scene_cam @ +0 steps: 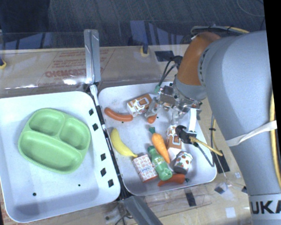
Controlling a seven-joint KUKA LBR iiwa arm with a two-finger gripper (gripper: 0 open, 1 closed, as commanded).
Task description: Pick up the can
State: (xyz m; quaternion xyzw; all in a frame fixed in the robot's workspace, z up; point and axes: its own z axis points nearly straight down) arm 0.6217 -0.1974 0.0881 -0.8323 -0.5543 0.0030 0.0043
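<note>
The can (182, 162) lies tipped near the front right corner of the right bin (131, 188), touching a green bottle (160, 164) and just beside a carrot (159, 147). The gripper (172, 102) hovers well apart from it, near the bin's back edge beside a small carton (139, 105); whether it is apart or together I cannot tell. A rounded, crowded can could roll or slip, or a neighbour be grabbed instead. Only "UKA" reads on the arm (244, 97).
</note>
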